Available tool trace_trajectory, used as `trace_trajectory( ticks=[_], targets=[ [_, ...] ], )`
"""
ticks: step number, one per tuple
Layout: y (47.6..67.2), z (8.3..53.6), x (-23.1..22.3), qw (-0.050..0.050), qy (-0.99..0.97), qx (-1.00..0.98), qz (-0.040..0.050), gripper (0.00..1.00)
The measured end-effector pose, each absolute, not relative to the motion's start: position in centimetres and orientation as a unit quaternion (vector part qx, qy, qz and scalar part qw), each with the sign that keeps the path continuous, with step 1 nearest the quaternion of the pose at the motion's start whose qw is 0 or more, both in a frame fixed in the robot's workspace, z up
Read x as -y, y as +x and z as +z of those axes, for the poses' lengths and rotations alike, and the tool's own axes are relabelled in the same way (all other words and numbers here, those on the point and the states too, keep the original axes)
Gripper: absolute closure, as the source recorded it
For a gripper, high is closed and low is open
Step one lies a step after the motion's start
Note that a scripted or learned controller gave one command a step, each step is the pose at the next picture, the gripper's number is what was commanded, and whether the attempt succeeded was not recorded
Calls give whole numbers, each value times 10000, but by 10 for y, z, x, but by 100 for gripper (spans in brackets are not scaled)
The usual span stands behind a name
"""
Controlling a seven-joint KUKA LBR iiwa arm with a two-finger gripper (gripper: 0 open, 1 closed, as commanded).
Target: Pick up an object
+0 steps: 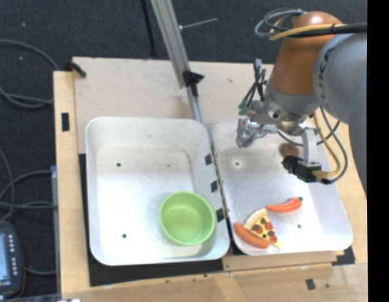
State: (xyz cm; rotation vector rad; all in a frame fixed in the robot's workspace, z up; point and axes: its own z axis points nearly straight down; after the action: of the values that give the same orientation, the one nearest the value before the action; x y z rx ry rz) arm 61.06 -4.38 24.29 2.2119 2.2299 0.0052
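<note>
My gripper hangs over the back left part of the right bin, high above its floor. Nothing shows between its fingers. At the front of that bin lie a pizza slice toy, a hot dog toy beside it and an orange carrot toy a little further back. A brown object peeks out from under the arm at the back of the bin. In the left bin a green bowl rests upright near the front right corner.
A slanted aluminium post rises from behind the bins, close to the gripper's left. Black clips sit on the divide between the bins. Cables and a black connector hang from the wrist over the right bin.
</note>
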Motion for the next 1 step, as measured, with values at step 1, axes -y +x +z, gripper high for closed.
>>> trace_trajectory(
  ticks=[1],
  targets=[
    [626,246,1,3,7044,-7098,14,100]
  ],
)
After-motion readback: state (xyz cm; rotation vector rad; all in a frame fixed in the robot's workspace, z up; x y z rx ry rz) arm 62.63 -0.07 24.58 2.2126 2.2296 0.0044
